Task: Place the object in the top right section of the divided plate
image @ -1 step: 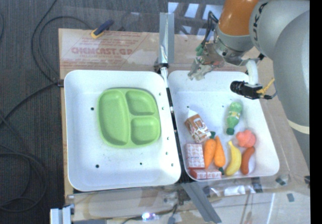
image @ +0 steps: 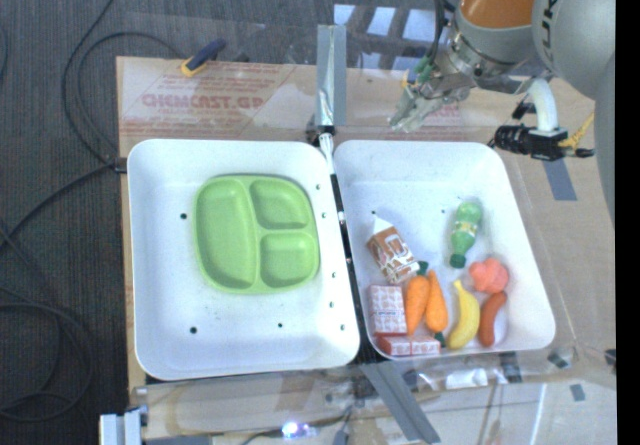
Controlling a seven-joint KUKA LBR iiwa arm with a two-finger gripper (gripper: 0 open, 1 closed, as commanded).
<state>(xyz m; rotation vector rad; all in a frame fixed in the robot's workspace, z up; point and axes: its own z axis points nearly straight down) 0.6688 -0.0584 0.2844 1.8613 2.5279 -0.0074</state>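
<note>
A: Start from the left. What sits in the left bin [image: 150, 263]?

B: A lime-green divided plate [image: 257, 233], smooth moulded plastic with rounded corners, one long section and two smaller ones. The bin itself is shallow, white and matte, with small dark dots on its floor. Behind it, on the brown surface [image: 150, 103], there is faded red lettering, too washed out to read surely.

A: And right of the plate?

B: The right bin [image: 420, 168], same white shell, touching the left one along a metal strip. The toy food lies in its near half: a small brown carton [image: 392, 251] with a light label I can't read, a red-and-white checked box [image: 386, 308] below it, two orange carrots [image: 428, 301] with green tops, a glossy yellow banana [image: 463, 315], a reddish sausage [image: 490, 318], a coral-pink lumpy piece [image: 489, 275], and a green bottle [image: 464, 230] with a white label. All are well right of the plate, none in it.

A: The end effector?

B: The end effector [image: 412, 113] hangs beyond the right bin's far rim, up and right of the plate, under the orange band. Its thin metal fingers look slightly spread, pinching nothing. White letters "UKA" show on the grey arm [image: 585, 3].
</note>
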